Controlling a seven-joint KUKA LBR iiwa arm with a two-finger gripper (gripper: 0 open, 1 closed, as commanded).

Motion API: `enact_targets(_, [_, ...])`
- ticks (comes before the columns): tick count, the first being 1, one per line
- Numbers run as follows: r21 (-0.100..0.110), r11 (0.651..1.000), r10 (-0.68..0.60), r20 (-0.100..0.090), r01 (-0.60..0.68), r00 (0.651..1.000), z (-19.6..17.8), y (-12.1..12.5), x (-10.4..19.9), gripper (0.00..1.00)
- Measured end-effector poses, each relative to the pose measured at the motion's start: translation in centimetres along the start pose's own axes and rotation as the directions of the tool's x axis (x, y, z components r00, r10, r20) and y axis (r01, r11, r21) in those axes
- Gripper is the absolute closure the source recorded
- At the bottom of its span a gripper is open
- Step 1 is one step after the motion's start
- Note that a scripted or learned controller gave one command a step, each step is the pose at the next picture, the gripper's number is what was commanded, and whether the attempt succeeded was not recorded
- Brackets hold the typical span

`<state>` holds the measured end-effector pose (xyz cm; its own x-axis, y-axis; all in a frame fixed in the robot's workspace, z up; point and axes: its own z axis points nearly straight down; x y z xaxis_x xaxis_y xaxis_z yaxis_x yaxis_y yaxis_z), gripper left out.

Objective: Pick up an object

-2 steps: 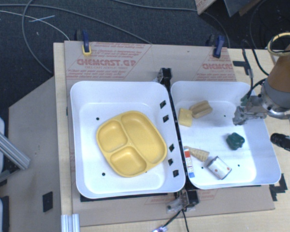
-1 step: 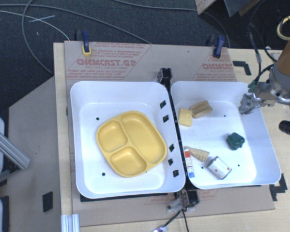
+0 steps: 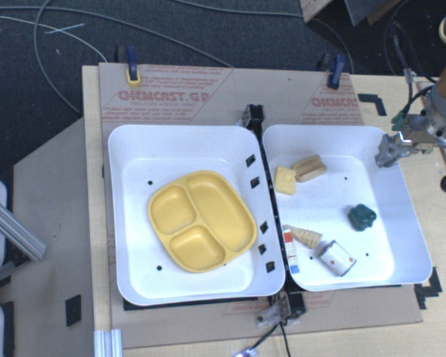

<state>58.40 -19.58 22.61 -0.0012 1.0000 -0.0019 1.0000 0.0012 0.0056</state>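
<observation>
Clearly, several candidates lay in the right bin (image 3: pixel 409 199): a dark green lump (image 3: pixel 362 216) near its right wall, a tan block (image 3: pixel 309 167) touching a pale yellow wedge (image 3: pixel 284 181) toward the left, and along the front a ridged cream cone (image 3: pixel 307 236), a small metallic cylinder (image 3: pixel 335 258) and a thin red-and-white tube (image 3: pixel 289 248) against the divider. We saw the gripper (image 3: pixel 389 153) poised at the bin's upper right corner, near the rim and well apart from every item; whether it was released or clenched we could not tell, and nothing showed between its tips. We judged the main risks to be a closing on air, or the shiny round cylinder rolling away under a glancing touch; the tube, pressed to the wall, left little room for entry. The left bin (image 3: pixel 126 222) held a smooth yellow three-compartment plate (image 3: pixel 200 219), glossy hard plastic, lying flat.
</observation>
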Motion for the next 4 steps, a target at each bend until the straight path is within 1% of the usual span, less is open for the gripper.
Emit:
enact_targets(1, [0.004, 1.0, -0.005, -0.004, 0.005, 1.0, 0.9, 1.8, 5.0, 1.0])
enact_targets(2, [0.003, 1.0, -0.006, -0.005, 0.006, 1.0, 0.3, 2.7, 11.1, 1.0])
enact_targets(3, [0.002, 1.0, -0.006, -0.005, 0.007, 1.0, -0.7, 4.3, 17.1, 1.0])
enact_targets(4, [0.004, 1.0, -0.005, -0.005, 0.005, 1.0, -0.8, 6.4, 23.2, 1.0])
